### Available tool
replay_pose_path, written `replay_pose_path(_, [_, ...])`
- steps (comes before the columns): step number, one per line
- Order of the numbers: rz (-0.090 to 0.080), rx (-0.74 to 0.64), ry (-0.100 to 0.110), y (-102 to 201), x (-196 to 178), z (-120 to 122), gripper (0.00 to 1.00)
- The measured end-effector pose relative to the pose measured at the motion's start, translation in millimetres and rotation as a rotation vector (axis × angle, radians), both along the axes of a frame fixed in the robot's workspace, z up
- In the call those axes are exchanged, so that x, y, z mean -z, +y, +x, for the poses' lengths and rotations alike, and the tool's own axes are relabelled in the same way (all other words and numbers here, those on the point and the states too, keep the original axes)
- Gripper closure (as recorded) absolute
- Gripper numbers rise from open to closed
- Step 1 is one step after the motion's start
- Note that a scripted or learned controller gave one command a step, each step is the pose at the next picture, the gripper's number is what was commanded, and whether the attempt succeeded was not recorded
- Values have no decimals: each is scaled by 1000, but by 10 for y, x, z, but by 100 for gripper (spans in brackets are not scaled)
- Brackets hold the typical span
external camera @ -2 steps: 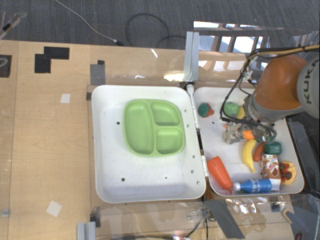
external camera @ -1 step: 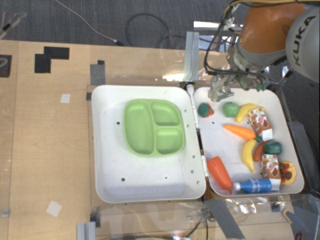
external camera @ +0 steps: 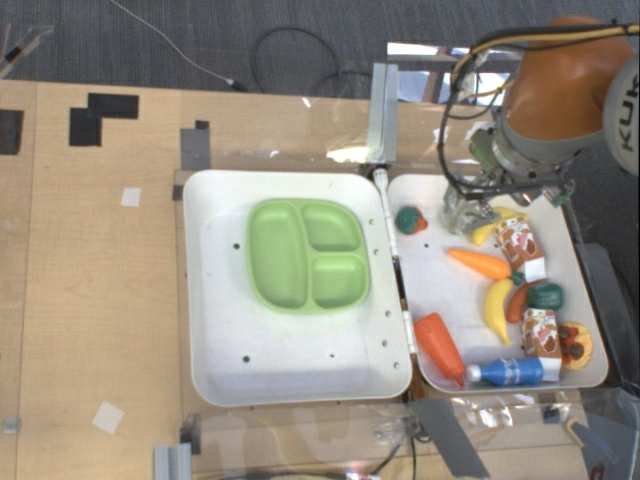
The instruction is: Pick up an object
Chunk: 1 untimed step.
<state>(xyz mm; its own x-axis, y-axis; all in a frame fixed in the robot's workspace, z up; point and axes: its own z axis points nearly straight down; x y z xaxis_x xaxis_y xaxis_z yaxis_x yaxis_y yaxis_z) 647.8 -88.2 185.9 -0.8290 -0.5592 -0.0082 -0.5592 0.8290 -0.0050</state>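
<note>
Gripper (external camera: 467,211) low over back of right bin (external camera: 590,298), beside green-red toy (external camera: 410,220); finger state unclear, nothing seen held. Carrot (external camera: 480,263), banana (external camera: 497,308), blue bottle (external camera: 512,372) lie in bin. Green divided plate (external camera: 306,255) in left bin (external camera: 215,348).

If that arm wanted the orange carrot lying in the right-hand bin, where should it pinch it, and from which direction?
Probably straight down from above, closing across the carrot's thicker middle, a little toward its right end. It lies flat and long, tapering to a point on the left, so the narrow width suits two fingers. The left side has bare bin floor; a small carton and banana crowd the right end.
</note>
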Motion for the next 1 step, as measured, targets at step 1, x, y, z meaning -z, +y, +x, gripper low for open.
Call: replay_pose_path(1, [3, 39, -4, 513, -286, 236, 100])
